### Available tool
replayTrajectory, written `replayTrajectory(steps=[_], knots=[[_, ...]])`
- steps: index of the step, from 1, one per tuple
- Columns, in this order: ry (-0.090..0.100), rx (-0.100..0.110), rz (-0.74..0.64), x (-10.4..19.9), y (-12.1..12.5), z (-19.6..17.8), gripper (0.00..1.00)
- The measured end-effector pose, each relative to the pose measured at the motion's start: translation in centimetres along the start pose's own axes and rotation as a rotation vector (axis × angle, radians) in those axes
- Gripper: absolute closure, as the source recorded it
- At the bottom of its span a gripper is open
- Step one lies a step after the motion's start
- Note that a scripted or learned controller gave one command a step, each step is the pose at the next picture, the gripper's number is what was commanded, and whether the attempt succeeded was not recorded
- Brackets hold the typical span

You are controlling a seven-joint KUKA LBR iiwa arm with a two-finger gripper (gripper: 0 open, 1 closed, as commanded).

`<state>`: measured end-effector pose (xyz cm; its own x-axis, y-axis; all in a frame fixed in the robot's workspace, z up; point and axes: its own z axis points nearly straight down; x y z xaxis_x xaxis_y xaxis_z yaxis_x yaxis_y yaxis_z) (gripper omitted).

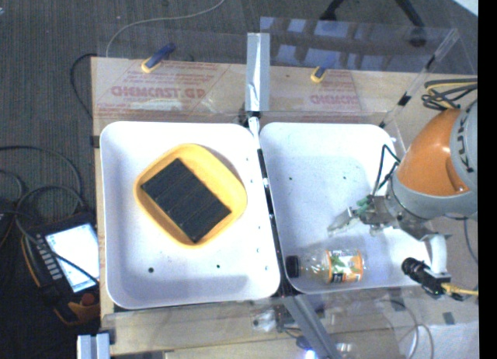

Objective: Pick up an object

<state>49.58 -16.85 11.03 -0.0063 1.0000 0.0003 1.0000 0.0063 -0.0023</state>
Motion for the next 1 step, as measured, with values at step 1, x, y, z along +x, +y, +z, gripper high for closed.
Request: replayTrajectory(steps=[1], knots=[[-0.009,-0.016,-0.130,1.08,-0.78,1.81,0.00]])
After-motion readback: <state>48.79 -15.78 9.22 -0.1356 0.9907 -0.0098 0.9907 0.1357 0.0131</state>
